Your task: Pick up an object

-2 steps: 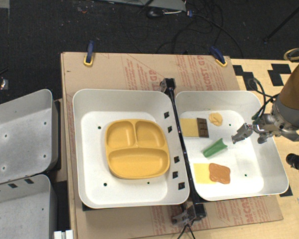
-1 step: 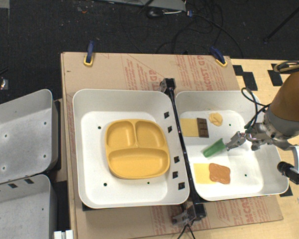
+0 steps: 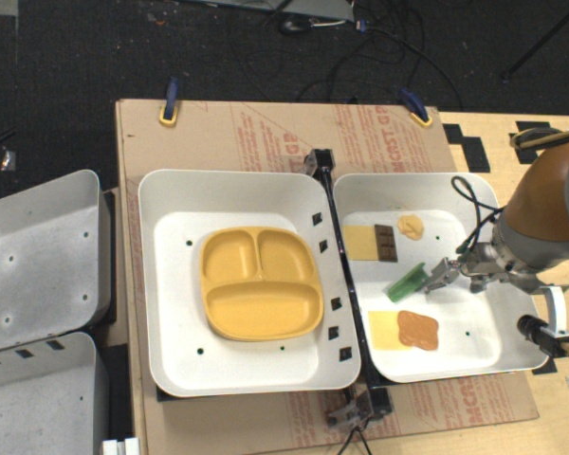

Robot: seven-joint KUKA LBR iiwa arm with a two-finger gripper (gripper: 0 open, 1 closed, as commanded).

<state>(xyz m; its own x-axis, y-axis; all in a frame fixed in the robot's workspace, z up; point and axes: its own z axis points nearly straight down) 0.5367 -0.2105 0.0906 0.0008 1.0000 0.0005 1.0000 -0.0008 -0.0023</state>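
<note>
my fingers [image 3: 443, 277] in right bin [image 3: 474, 358], tips just beside green piece's [image 3: 407, 282] right end; open or closed, cannot tell. green piece lies tilted mid-bin, between brown bar [image 3: 385, 243] above and orange-brown slab [image 3: 418, 330] below. yellow tray [image 3: 262, 283] sits in left bin [image 3: 171, 349].

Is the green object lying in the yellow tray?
No. The green object lies in the right bin, by the gripper; the yellow tray sits in the left bin.

We see even overhead light, bright on the white bins [image 3: 237, 192] and nearly blown out there; the dark floor [image 3: 57, 45] is murky. Shadows are soft, detail slightly grainy throughout.
</note>
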